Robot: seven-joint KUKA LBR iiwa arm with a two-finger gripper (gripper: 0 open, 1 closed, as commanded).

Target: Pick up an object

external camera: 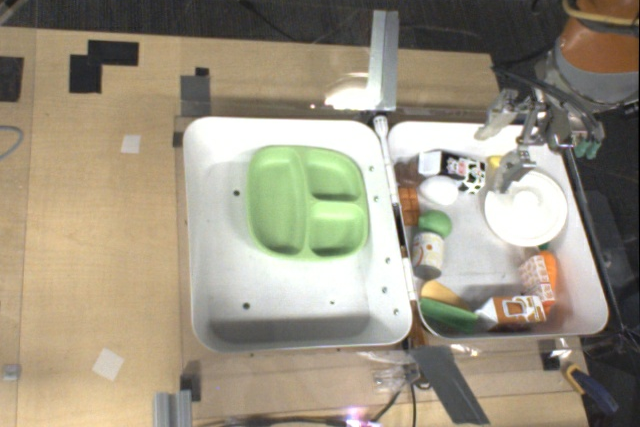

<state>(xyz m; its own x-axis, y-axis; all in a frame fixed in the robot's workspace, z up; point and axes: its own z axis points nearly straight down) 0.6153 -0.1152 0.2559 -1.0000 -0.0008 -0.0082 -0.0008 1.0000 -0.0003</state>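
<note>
Two bins on the tabletop — the tool [520,140] hovers at upper right, over the right bin's [590,310] far edge, fingers spread and gripping nothing. Below it sits a white bowl [525,207] — smooth rim, crowded neighbours; a closing pinch could skid off.

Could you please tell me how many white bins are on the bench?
2: the left bin holds a green divided plate; the right bin holds the small objects, below the claw.

Arm [600,15] cut off at right edge
</note>
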